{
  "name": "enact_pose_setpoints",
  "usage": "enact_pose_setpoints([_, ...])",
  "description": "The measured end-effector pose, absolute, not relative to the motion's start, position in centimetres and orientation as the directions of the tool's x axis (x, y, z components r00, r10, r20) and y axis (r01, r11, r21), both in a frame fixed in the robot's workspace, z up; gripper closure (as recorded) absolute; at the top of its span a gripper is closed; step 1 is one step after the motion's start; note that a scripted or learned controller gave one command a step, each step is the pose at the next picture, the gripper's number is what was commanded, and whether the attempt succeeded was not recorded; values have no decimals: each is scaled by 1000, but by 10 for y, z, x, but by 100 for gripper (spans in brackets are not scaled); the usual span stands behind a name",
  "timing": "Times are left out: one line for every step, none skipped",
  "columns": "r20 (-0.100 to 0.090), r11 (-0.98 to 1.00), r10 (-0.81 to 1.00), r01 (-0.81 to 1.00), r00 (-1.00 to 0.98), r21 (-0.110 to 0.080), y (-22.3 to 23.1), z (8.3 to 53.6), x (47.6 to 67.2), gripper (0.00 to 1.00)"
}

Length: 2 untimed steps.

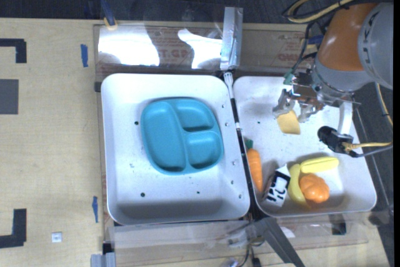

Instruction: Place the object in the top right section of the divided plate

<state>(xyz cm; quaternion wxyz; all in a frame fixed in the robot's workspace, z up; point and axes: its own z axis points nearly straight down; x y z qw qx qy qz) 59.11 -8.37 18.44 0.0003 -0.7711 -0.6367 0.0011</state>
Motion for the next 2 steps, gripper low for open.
enact_pose_setpoints([-4,239,971,971,-239,8,-76,354,616,100])
enact_pose_setpoints([1,323,946,946,-323,-2,-57,316,609,100])
